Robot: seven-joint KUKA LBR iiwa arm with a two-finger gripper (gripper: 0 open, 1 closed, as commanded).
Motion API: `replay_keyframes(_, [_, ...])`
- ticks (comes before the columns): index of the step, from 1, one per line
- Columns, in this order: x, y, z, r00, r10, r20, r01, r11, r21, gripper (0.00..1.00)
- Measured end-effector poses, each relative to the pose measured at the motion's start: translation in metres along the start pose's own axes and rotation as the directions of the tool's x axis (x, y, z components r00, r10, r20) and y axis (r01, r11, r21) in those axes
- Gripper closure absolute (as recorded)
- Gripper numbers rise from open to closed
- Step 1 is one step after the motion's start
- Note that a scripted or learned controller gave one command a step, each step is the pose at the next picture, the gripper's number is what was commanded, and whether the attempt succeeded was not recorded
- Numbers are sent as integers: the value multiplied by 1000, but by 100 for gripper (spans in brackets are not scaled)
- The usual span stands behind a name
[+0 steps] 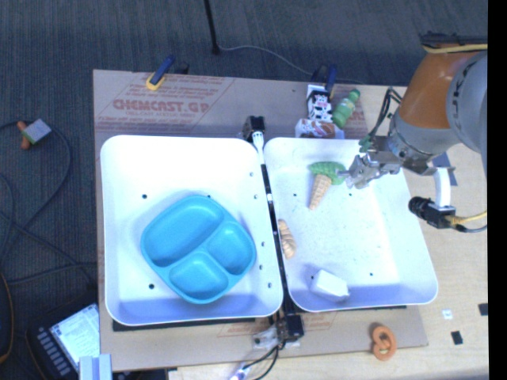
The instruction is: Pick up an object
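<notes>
I have the claw (358,172) poised beside the green-topped tan toy ice-cream cone (320,184) in the right white bin (396,236), grip state unclear; next, descend and close.

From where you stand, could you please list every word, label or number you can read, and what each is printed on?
"CHEMCAST GP", red print on the brown board under the bins, seen upside down.
Small carton behind the right bin: printed, too small to read.
Papers at the lower left: blurred, unreadable.
</notes>
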State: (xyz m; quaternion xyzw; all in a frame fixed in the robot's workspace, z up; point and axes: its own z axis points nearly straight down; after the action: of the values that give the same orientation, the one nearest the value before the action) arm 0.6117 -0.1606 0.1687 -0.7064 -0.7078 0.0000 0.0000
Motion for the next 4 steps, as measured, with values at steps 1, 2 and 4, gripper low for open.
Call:
replay_keyframes(1, [9, 57, -15, 1000, 1, 1, -1, 1000, -1, 100])
replay_keyframes(2, [9, 57, -15, 1000, 1, 2, -1, 1000, 0, 0])
replay_keyframes(4, [-21, 24, 70, 1000, 1, 5, -1, 1000, -7, 100])
